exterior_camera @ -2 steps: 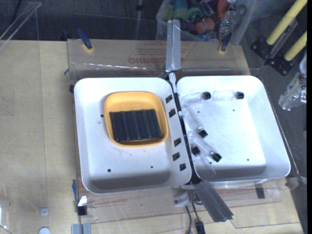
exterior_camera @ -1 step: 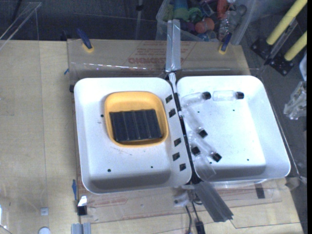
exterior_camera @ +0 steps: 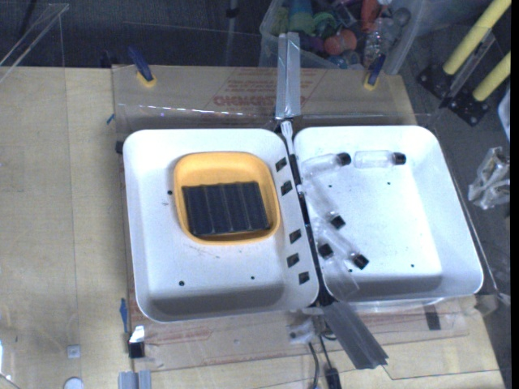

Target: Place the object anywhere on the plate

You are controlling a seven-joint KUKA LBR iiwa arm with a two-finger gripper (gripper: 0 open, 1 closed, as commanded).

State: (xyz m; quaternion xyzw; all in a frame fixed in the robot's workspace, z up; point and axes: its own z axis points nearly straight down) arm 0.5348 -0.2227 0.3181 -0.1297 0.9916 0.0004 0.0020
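Camera view: yellow plate (exterior_camera: 188, 171) in left bin (exterior_camera: 146, 217) holds a dark ridged object (exterior_camera: 225, 207).

A pale grey form (exterior_camera: 489, 178) at the right edge, perhaps the arm; too unclear to tell

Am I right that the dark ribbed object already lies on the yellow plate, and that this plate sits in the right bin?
One detail is wrong. The dark ribbed object does lie on the yellow plate, but the camera view shows this plate sitting in the left bin, not the right bin.
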